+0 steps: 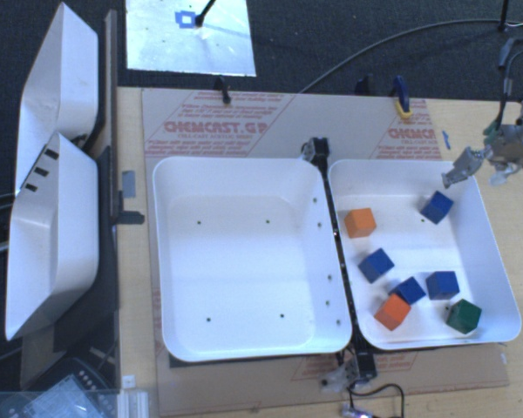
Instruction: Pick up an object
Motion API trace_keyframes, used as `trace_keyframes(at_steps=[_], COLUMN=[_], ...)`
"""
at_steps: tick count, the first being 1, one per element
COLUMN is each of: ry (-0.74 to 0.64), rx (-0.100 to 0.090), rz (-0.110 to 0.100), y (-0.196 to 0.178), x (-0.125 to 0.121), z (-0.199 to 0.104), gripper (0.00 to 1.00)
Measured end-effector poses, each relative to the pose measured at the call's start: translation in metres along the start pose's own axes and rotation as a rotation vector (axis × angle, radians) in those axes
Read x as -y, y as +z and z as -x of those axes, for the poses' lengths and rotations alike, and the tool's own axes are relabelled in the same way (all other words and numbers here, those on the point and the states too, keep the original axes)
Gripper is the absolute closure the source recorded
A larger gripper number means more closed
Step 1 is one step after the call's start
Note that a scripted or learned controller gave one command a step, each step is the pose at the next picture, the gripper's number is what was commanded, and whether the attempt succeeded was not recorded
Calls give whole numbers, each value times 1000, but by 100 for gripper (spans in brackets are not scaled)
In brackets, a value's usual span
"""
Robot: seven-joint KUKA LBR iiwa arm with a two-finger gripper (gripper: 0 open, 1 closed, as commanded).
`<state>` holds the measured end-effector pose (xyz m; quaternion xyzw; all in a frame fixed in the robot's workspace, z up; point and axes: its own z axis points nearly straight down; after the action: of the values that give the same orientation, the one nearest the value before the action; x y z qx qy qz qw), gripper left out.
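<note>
Nearest the lens, at the bottom edge of the camera view, a small black clamp with loose wires (357, 374) grips the front of the seam between the two shallow white plastic bins. Taking the right-hand bin (497, 273) as the landmark, everything the task concerns lies inside it. At its front right corner sits a dark green cube (463, 315). Toward the front centre of that bin an orange cube (392, 311) rests touching a small blue cube (410, 290) just behind it, and another blue cube (442, 284) stands just right of that one. Nearer the bin's middle, close to its left wall, is a third blue cube (376, 265), and behind it a second orange cube (360, 223), apart from the rest. Near the bin's back right corner a fourth blue cube (437, 207) lies tilted on the floor of the bin.

Above that back right corner, the grey claw (481, 167) reaches in from the right at the end of the arm; one metal finger (459, 169) points down toward the fourth blue cube, with a gap between them. Nothing sits between its fingers, but whether they are spread or pressed together I cannot tell.

Left of the landmark bin, touching it along the seam, is the left-hand white bin (170, 233). Both stand on a pale wooden desk (139, 355) covered behind the bins by a sheet with red lettering (218, 127).
</note>
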<state>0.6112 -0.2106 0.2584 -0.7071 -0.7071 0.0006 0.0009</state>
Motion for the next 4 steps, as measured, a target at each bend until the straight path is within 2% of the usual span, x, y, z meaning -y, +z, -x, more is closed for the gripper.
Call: trace_keyframes(at_steps=[1,2,4], ry=[-1,0,-1], rx=[1,0,0], rz=[3,-1,-1], y=[-2,52,165], x=[-1,9,4], z=[0,-4,-9], gripper=[0,0,0])
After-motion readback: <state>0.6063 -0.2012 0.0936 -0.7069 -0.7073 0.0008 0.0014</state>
